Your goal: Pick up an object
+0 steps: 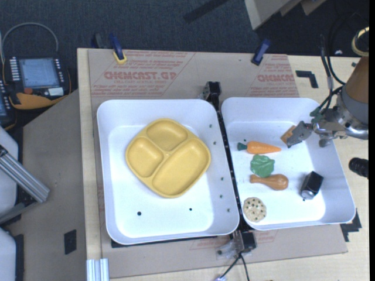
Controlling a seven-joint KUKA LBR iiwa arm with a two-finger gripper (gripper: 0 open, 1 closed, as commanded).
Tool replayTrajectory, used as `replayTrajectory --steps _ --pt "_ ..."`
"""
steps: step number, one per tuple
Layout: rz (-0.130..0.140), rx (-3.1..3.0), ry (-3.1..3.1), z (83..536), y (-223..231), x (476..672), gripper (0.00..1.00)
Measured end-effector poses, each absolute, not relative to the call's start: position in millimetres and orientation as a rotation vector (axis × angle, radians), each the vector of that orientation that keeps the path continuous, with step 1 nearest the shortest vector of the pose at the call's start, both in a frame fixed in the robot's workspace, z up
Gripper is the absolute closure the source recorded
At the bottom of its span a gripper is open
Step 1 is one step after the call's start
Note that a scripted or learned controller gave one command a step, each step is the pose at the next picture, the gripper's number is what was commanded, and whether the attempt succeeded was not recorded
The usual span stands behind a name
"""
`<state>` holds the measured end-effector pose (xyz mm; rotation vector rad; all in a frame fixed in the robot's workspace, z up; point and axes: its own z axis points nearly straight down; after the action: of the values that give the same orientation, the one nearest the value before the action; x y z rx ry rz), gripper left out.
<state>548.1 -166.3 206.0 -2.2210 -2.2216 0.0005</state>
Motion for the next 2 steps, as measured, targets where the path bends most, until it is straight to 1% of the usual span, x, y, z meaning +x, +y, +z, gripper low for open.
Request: replayTrajectory --steps 1,2 --pt "0.005 -2.217 -2.218 154 -168 557.3 0.00" --pt "0.004 -2.219 -2.217 103 -176 561.9 0.00"
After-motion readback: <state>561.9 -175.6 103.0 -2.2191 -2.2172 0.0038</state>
